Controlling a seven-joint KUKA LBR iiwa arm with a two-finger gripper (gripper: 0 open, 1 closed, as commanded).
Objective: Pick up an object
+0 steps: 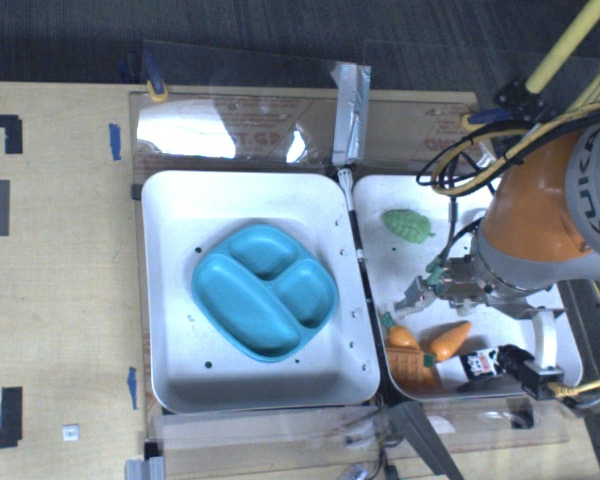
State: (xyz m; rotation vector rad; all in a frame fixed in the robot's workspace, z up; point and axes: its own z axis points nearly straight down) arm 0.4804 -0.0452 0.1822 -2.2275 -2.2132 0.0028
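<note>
- I see a pale wooden bench [60,298] under the camera, with dark carpet beyond its far edge and black tape marks along its left side
- Two shallow white bins sit side by side on it, the left bin [170,268] and the right bin [375,218] touching along a shared middle wall
- In the left bin lies a blue divided plate [265,290] with three compartments, set at a slant near the bin's centre
- The arm [545,203], grey with its orange band, reaches in from the right over the right bin, trailing yellow and black cables
- Its gripper [425,290] hangs low over the middle of the right bin; I cannot tell from here how the jaws stand, and I see nothing between them
- A green leafy toy [408,225] lies at the far side of the right bin, apart from the gripper
- An orange carrot-shaped toy [447,341] lies near the bin's front, just below the gripper
- Beside it, against the middle wall, is another orange toy [408,360]
- A small black and white object [480,364] rests just right of the carrot
</note>
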